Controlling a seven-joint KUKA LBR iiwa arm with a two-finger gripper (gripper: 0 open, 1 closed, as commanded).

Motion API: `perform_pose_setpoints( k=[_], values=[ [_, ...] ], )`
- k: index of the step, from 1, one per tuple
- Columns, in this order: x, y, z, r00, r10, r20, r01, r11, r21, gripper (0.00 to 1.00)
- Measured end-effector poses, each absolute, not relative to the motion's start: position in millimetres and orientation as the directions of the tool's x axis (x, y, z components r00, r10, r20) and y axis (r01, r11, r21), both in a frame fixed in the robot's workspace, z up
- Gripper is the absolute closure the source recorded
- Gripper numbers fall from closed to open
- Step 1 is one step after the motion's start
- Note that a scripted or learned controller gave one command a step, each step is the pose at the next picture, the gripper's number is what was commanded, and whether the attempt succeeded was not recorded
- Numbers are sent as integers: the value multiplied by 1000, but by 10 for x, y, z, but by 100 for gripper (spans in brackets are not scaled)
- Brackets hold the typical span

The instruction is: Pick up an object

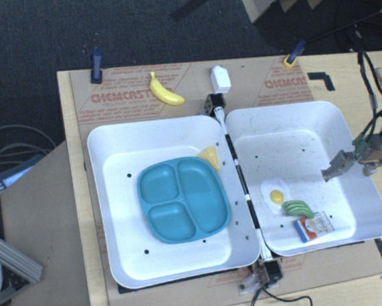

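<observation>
Small box (313, 226) lies slantwise, upper-right to lower-left.

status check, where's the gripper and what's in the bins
Gripper over right bin's right side, holding nothing. Fried egg, green piece, small carton lie nearby. Nothing between.

The cardboard (132, 97) under the bins carries red "CHEMCAST" print far left of the claw (337, 166) and up, and again nearer, above it. The small box (313, 226) below-left of the claw has unreadable print.
</observation>
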State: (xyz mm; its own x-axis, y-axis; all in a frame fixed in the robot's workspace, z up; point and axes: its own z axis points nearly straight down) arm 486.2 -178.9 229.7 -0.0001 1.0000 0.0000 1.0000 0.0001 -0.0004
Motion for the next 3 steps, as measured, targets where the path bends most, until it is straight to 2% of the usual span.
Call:
perform_pose_setpoints(
  k=[1,2,3],
  values=[
    [5134,-1213,1235,-1,1000,2,1000,1,-3,0],
    [5143,-956,840,0,1000,2,1000,0,-3,0],
    [5590,-1426,1166,1,1000,-1,1000,-1,2,0]
  ],
)
